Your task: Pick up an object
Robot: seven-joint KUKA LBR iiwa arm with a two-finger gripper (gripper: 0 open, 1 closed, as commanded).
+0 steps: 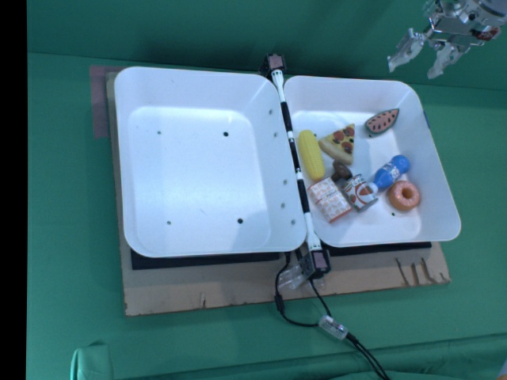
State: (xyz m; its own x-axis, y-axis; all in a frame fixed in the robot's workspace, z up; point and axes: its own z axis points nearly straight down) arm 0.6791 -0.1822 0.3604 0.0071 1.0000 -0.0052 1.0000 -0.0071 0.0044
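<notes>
Toy foods are lying clustered in the right bin (432, 212), donut (404, 195) at five o'clock, watermelon slice (382, 122) at one o'clock; beyond, over the table (63, 212), the gripper (421, 58) is hovering, fingers (402, 54) spread apart, gripping nothing.

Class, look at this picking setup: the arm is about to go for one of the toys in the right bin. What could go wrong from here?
1. The corn, pizza slice, carton and can lie packed together, so the fingers may nudge or catch a neighbour.
2. The corn lies close to the right bin's inner wall, leaving little room for a finger.
3. The gripper hangs open outside the bin's far corner; a low approach could clip the rim.
</notes>
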